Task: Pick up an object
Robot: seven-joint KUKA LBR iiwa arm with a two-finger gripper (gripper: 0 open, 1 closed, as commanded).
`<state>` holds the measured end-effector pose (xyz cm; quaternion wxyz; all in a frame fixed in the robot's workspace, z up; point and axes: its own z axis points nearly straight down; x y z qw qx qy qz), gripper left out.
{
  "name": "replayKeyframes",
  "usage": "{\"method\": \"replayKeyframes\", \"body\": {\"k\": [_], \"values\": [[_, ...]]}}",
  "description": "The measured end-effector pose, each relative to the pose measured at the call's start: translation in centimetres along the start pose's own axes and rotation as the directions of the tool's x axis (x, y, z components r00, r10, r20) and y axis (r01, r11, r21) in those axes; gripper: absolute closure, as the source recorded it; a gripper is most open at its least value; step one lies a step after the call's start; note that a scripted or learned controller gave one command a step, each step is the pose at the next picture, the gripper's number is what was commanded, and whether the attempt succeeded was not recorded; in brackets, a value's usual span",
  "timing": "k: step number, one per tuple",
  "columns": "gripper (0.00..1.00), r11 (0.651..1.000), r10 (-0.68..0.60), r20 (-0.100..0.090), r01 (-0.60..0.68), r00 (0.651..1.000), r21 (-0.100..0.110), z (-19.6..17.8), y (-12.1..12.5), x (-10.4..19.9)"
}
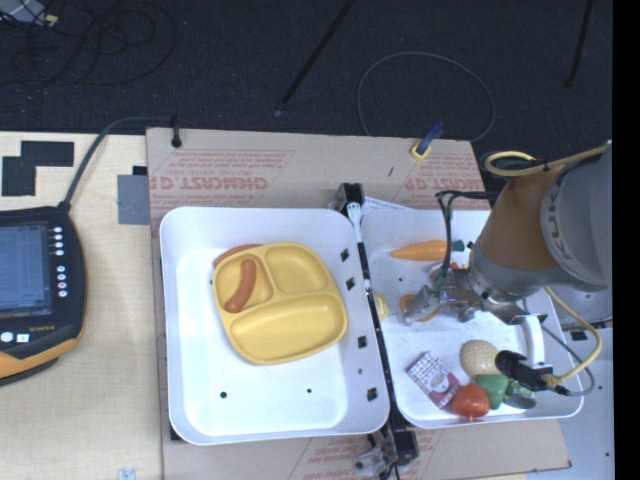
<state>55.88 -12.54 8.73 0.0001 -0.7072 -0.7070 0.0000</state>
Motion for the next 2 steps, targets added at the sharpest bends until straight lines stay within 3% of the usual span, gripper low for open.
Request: {"method": "replayKeyframes", "body": {"k": [1,2], "values": [[0.00,1.000,-0.002,-0.001,0.002,1.000,0.002,0.0,4.7,2.0],[0.00,1.000,-0.004,0.001,0.004,1.000,-0.001,-0.1,8.7,0.7]]}}
